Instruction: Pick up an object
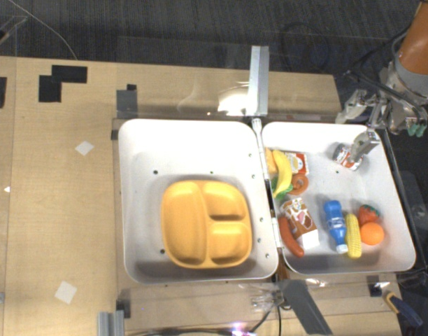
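Hand (354, 154) sits low in right bin (399, 257), over a small red-and-white item (349, 161); I cannot tell its finger state. Fruit (371, 234) clusters well apart, leaving approach free.

Arm (418, 47) enters above the right bin's (399, 254) far right corner; gripper (357, 150) hangs tilted over that bin's far end.
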`<act>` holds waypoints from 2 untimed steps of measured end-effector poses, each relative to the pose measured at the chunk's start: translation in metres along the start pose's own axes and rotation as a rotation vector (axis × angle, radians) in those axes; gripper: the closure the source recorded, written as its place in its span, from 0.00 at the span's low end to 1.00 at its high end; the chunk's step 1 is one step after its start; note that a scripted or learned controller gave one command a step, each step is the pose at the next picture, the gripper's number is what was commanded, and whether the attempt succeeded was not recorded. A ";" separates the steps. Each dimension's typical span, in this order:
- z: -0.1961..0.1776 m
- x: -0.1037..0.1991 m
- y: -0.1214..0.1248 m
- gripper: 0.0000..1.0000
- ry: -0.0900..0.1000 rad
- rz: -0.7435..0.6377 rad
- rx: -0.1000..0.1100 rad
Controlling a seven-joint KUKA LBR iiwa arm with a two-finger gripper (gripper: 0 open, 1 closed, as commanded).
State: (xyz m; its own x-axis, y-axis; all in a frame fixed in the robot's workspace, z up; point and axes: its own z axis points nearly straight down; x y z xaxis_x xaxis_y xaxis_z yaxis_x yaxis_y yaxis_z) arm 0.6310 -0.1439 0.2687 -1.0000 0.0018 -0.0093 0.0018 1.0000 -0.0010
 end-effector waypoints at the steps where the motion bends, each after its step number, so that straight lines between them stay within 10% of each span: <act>1: 0.129 0.033 0.007 0.00 0.008 0.192 -0.001; 2: 0.179 0.018 -0.006 0.00 -0.006 0.147 0.001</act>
State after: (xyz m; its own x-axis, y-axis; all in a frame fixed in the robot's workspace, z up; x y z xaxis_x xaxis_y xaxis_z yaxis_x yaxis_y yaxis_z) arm 0.6142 -0.1502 0.0898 -0.9889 0.1480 -0.0150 0.1480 0.9890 -0.0003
